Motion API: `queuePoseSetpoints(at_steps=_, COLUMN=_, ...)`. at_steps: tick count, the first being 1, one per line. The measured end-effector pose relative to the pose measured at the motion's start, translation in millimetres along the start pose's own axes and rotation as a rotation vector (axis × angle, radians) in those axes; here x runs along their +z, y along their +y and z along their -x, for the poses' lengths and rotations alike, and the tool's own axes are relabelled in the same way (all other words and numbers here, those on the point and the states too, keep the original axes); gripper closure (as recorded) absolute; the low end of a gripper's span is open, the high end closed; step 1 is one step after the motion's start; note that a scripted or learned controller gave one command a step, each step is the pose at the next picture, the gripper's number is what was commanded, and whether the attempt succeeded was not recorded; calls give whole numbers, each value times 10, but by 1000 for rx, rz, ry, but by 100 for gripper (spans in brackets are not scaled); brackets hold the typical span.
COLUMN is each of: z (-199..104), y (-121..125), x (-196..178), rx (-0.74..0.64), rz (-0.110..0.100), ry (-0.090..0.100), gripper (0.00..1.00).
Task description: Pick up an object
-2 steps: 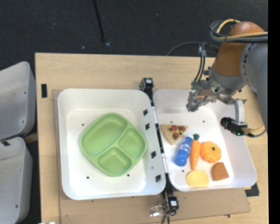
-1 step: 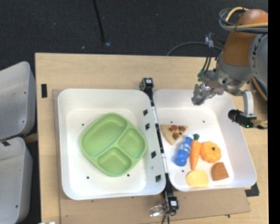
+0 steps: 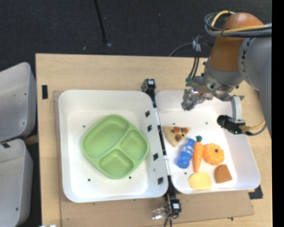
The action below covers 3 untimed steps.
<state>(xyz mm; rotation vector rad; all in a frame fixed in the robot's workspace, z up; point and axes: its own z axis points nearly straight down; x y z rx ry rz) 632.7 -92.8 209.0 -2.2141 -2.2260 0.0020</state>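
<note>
In the right bin [image 3: 244,148] lie a pizza slice [image 3: 176,133], a blue bottle [image 3: 185,152], an orange carrot [image 3: 198,156], a small pumpkin [image 3: 213,153], a yellow piece [image 3: 200,180] and a brown piece [image 3: 223,173]. My gripper [image 3: 191,100] hangs over the bin's far left part, above and behind the pizza slice, apart from all the objects. Nothing shows between its fingers.
The left bin [image 3: 68,174] holds a green three-compartment plate [image 3: 115,145]. A divider with black clips [image 3: 156,131] runs between the bins. A black fitting [image 3: 228,122] on the arm sits over the right bin's right side. White chairs [image 3: 9,108] stand left of the bench.
</note>
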Motion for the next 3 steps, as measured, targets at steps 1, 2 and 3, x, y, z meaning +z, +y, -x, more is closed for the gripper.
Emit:
queuePoseSetpoints(at_steps=1, z=-497, y=-84, x=56, rx=0, rz=-1, ry=0, gripper=100)
queuePoseSetpoints(at_steps=2, z=-1009, y=-283, x=17, rx=-2, rz=0, ry=1, gripper=100)
queuePoseSetpoints(at_steps=3, z=-1611, y=-338, x=-9, rx=-3, rz=1, ry=1, gripper=100)
